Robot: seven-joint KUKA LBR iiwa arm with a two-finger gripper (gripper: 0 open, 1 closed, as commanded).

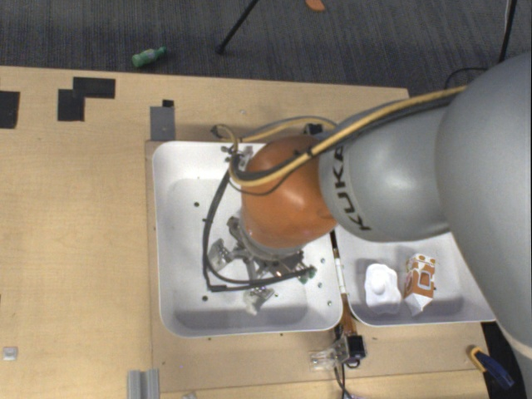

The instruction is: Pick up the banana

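The grey arm reaches in from the right, and its orange wrist band [283, 194] hangs over the left white bin [179, 223]. Below the band, my gripper [259, 288] points down into the front middle of that bin, close to the floor and ringed by black cables. The wrist hides most of the bin floor under it. A small pale piece [253, 301] shows at the gripper's lower end; I cannot tell what it is.
The right bin [453, 312] holds a white bottle [380, 285] and an orange-and-white carton [420, 281] near its front wall. A grey bracket [163, 121] stands behind the left bin. A small clear clip [337, 356] lies on the bench in front.
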